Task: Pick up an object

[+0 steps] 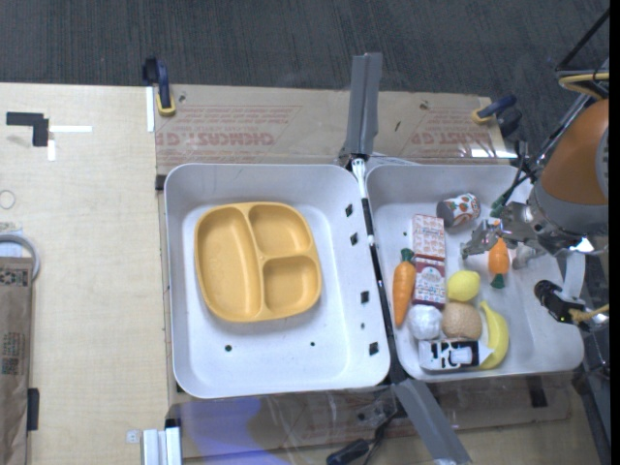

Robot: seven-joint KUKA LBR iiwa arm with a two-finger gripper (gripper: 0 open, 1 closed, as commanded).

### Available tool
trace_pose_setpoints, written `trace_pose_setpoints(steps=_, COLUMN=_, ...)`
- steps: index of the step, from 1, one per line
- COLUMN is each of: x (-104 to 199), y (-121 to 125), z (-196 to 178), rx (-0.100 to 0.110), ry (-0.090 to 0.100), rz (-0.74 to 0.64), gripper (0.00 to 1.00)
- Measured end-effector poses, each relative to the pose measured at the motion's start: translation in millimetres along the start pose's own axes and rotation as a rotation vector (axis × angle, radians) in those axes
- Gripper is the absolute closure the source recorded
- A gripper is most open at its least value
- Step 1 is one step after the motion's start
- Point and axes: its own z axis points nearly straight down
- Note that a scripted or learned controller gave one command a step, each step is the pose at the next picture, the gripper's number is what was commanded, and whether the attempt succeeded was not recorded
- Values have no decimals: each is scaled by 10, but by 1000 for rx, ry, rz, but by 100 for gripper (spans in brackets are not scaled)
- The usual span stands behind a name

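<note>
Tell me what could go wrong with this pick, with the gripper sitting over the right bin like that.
The gripper is at a small orange carrot lying apart from the main pile; I cannot tell whether it has a hold, so it may lift away with nothing. The lemon and banana lie close by, so a sideways move could knock them. The can lies just behind the gripper and could get bumped or roll.
</note>
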Motion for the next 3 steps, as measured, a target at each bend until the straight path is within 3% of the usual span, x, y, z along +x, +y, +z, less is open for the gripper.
trace_pose_setpoints(steps=1, x=-11, y=1, z=-89, rx=0, ry=-1, rz=2, gripper=100)
trace_pose_setpoints(steps=2, x=720, y=506, z=-962, rx=-3, ry=-5, rz=73, gripper=100)
trace_pose_setpoints(steps=3, x=707, y=382, z=-115, rx=2, ry=-6, rz=-29, gripper=100)
